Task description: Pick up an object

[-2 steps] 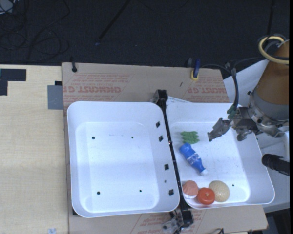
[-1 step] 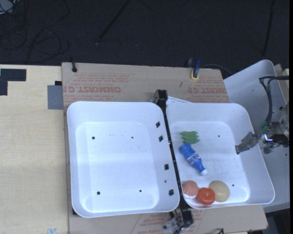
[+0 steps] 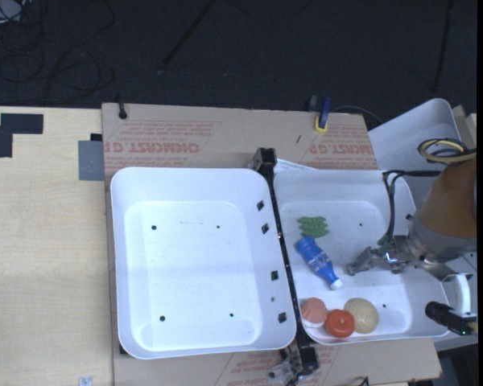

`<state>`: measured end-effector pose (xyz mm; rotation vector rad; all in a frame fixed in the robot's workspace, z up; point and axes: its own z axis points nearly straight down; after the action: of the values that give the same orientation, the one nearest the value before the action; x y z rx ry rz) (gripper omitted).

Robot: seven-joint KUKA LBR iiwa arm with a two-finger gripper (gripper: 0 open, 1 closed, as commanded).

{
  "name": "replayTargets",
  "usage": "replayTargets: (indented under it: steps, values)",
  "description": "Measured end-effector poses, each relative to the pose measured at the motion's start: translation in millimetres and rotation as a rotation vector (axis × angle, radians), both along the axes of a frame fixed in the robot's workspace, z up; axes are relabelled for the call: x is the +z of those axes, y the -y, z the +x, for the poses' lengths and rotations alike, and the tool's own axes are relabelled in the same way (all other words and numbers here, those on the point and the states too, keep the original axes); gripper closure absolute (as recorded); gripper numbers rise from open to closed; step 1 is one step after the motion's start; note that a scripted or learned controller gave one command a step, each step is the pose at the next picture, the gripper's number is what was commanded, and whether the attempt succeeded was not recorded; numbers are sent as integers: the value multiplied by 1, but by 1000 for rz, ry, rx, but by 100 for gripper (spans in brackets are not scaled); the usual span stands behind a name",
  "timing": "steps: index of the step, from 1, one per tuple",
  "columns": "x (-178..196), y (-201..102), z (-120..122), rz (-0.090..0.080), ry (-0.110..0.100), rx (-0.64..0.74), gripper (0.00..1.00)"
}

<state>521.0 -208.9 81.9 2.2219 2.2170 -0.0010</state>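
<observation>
The right bin [image 3: 362, 195] holds several small objects. A green leafy piece [image 3: 312, 227] lies near its middle, and a blue bottle with a white cap [image 3: 316, 261] lies slantwise just below it. Along the front wall sit a pink and white round piece [image 3: 313, 310], a red tomato-like ball [image 3: 339, 322] and a beige ball [image 3: 361, 314]. My gripper [image 3: 361, 264] hangs low over the right half of this bin, right of the bottle's cap and above the beige ball. Nothing shows in its grasp.
The left bin [image 3: 129, 215] stands beside the right one, with a black divider rail [image 3: 275, 240] between them. Both rest on cardboard [image 3: 193, 135]. The arm's orange band [image 3: 455, 195] and cables [image 3: 390, 207] overhang the right bin's right side.
</observation>
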Motion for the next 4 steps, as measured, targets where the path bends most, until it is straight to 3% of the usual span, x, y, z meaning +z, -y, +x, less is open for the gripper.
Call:
replayTargets:
  steps: [1,2,3,4]
  values:
    - [16,1,-1,4,-4,-6,100]
    - [139,-77,-11,4,4,10,100]
    - [129,-19,23,0,-2,0,100]
    - [100,4,90,1,1,6,100]
